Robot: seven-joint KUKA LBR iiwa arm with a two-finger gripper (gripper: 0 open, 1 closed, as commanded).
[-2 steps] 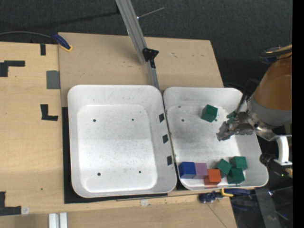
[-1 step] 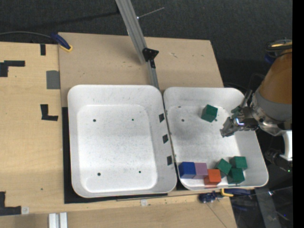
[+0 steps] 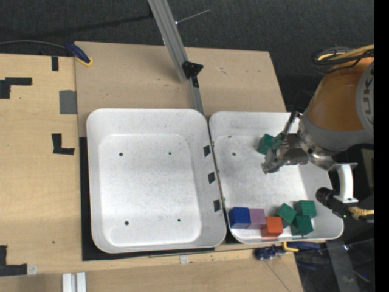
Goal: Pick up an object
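Gripper (image 3: pixel 275 157) hangs over the middle of the right bin (image 3: pixel 243 123), with a green block (image 3: pixel 266 143) at its fingertips; whether the fingers pinch it or are parted I cannot tell. Along that bin's near edge lie a blue block (image 3: pixel 239 217), a lilac block (image 3: pixel 257 216), an orange block (image 3: pixel 273 225) and three more green blocks (image 3: pixel 296 216). The left bin (image 3: pixel 146 117) sits beside it, rims touching.

Arm (image 3: pixel 343 111) cut off at right edge, green block (image 3: pixel 266 143) partly hidden behind hand (image 3: pixel 275 162), finger state unclear, counter (image 3: pixel 36 163) cropped at left.
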